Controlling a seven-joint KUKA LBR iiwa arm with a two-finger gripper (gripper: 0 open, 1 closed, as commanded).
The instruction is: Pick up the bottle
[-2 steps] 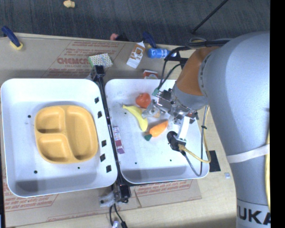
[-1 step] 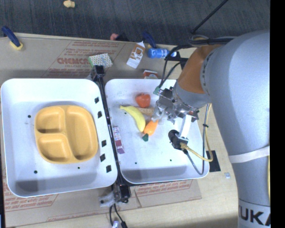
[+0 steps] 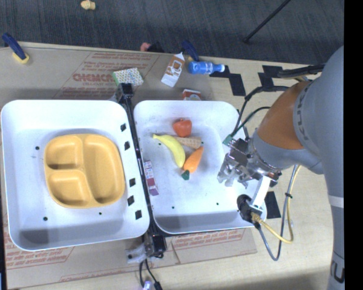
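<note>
A small blue bottle [image 3: 201, 68] lies on its side on the cardboard behind the right bin [image 3: 221, 110], outside both bins. My gripper [image 3: 230, 175] hangs low over the right side of the right bin, near its right wall and far from the bottle. Nothing shows in its grasp. The grey arm with its orange band [image 3: 281, 125] comes in from the right above it.
In the right bin lie a red tomato [image 3: 182, 127], a banana [image 3: 172, 148], a carrot [image 3: 192, 162] and a beige piece [image 3: 192, 142]. The left bin [image 3: 18, 162] holds a yellow divided plate [image 3: 83, 169]. Cartons [image 3: 173, 69] and a packet [image 3: 128, 76] lie behind the bins.
</note>
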